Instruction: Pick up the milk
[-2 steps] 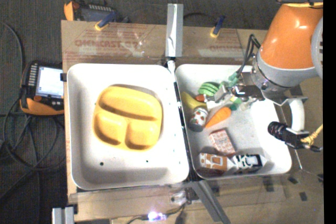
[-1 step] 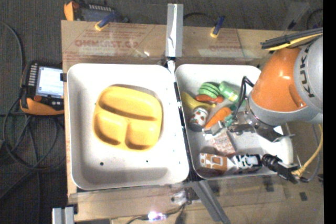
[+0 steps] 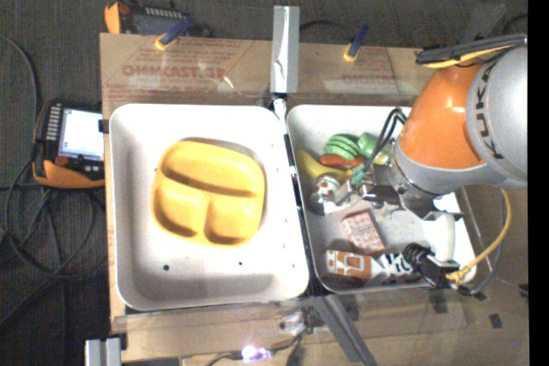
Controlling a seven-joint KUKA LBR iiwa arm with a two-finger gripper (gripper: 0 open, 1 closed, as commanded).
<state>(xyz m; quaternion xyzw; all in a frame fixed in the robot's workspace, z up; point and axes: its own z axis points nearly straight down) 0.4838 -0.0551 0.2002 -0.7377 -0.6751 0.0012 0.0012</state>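
Note:
The milk (image 3: 367, 265) is a small brown and white carton with black cow patches. It lies on its side at the front edge of the right bin (image 3: 302, 184). My gripper (image 3: 341, 195) hangs low over the middle of that bin, among the objects there and a short way behind the carton. A reddish packet (image 3: 361, 230) lies between the gripper and the milk. The grey and orange arm (image 3: 446, 133) covers the bin's right half.
Green toy items (image 3: 345, 147) and a yellow piece (image 3: 319, 170) lie at the back of the right bin. A yellow divided plate (image 3: 209, 191) sits in the left bin (image 3: 129, 270). A metal post (image 3: 284, 47) stands behind the wall between the bins.

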